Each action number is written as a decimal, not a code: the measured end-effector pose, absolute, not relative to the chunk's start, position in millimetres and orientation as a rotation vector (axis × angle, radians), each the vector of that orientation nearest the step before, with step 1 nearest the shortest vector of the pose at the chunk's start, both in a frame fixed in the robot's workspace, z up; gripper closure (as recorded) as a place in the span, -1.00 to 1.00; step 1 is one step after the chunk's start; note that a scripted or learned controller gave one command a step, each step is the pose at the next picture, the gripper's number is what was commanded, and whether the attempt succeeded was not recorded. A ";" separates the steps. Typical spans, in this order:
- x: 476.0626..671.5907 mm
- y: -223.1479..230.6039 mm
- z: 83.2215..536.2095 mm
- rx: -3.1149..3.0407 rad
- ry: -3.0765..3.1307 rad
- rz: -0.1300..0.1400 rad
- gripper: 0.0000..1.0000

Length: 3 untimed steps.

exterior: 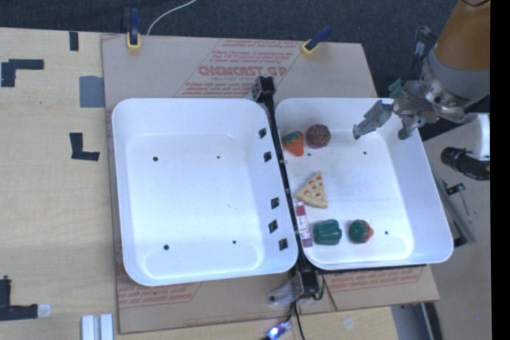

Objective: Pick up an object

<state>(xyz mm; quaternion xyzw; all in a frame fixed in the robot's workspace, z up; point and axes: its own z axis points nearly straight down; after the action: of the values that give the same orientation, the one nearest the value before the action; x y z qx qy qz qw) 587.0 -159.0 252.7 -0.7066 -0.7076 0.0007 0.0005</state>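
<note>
approach step: gripper (388,122) open and empty over the right bin's (414,195) far right corner; nearest candidate, brown ball (319,135), lies to its left beside the strawberry (294,142); next needs leftward travel, then descent.

The left bin (191,195) offers bare floor throughout. In the right bin (398,195), bare floor lies along the right side and centre. Obstacles crowd its left and near parts: carrot (293,142) touching brown ball (319,135), pizza slice (313,192), green block (327,232), green-red vegetable (360,231).
</note>
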 end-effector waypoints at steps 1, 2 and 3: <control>584.0 -71.8 345.9 -2.212 -2.238 -0.013 -1.00; 564.4 -85.6 437.8 -2.227 -2.229 -0.009 -1.00; 531.8 -119.8 542.2 -2.233 -2.227 -0.010 -1.00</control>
<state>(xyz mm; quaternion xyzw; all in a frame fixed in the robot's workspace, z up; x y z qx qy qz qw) 531.8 -119.8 542.2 -0.7080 -0.7062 -0.0031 -0.0060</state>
